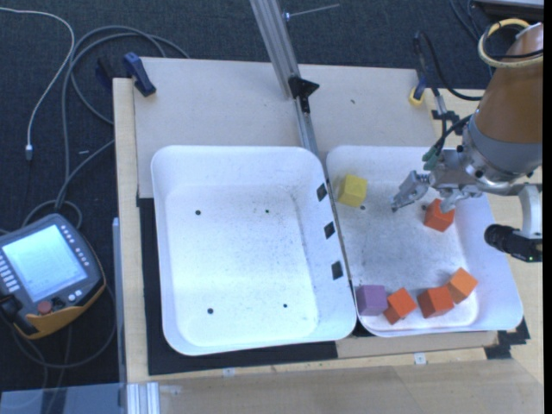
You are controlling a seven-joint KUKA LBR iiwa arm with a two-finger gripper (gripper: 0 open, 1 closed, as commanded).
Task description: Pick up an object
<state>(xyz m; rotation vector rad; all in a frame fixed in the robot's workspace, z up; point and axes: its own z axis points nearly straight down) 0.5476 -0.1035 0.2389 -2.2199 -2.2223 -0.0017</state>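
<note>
Looking down at a slant on a bench point(216, 102) bearing two shallow white bins side by side. Finding the grey arm point(513, 93) reaching in from the right and hanging its gripper point(429, 190) over the far half of the right bin point(388, 248). Not being able to tell from this angle whether the gripper is set wide or narrow, and seeing nothing clearly clamped in it. Spotting a red-orange block point(438, 216) directly beneath and just nearer than the gripper, lying on the bin floor or close above it, with contact impossible to judge. Noting a yellow block point(352, 190) well to the left of the gripper, close to the wall the right bin shares with the left bin point(164, 171). Counting four more blocks lined along the near rim of the right bin: a purple block point(372, 298) at the left end, an orange block point(401, 304) just beside it, a red block point(435, 301) touching or nearly touching that one, and a second orange block point(463, 283) at the right end, tilted and slightly further from the rim. Seeing fine dark speckles across both bin floors. Passing over a metal pole point(272, 33) slanting down to the gap between the bins, a blue clamp point(138, 73) at the bench's far left corner, and a teach pendant point(43, 270) lying on the dark floor at the left among loose cables point(60, 84).
</note>
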